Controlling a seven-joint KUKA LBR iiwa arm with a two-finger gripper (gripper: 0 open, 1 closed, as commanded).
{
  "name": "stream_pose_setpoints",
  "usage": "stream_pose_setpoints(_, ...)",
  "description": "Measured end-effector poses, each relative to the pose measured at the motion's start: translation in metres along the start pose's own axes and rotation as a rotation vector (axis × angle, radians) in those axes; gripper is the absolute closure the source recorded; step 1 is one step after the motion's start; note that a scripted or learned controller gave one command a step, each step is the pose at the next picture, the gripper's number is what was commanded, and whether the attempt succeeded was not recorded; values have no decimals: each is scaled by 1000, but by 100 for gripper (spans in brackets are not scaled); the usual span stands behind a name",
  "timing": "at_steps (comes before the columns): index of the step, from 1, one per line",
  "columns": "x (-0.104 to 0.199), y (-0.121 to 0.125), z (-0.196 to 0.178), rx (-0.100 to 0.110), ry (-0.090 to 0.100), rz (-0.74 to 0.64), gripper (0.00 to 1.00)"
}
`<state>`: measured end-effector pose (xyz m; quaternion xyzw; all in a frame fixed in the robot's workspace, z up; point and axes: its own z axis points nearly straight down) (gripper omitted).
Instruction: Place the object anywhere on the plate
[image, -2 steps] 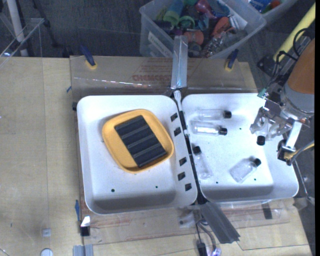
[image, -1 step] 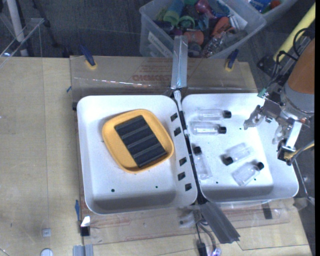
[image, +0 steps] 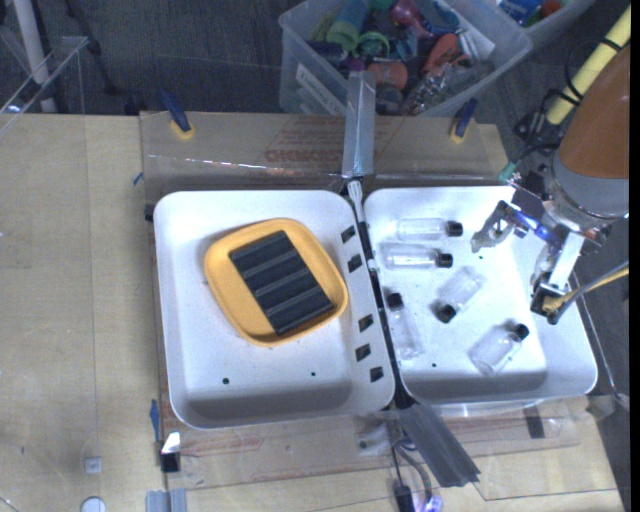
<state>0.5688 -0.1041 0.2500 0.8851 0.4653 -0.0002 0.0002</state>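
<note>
A yellow plate (image: 222, 262) lies in the left bin (image: 190, 380). On it rests a black ribbed rectangular block (image: 283, 280), flat and within the rim. My gripper (image: 524, 248) hangs over the right part of the right bin (image: 570, 375), well away from the plate. It is open, with nothing between its fingers (image: 491, 228). Several clear vials with black caps lie loose in the right bin, among them one (image: 497, 347) just below the gripper and one (image: 459, 292) to its left.
Two more vials (image: 418, 229) (image: 412, 259) lie near the back of the right bin, and another vial (image: 402, 325) rests against the divider (image: 362, 290) between the bins. A clear tub of coloured items (image: 400, 40) stands behind the bins.
</note>
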Motion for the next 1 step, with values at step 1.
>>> stream_pose_setpoints(1,18,-3,-2,0,0,27,0)
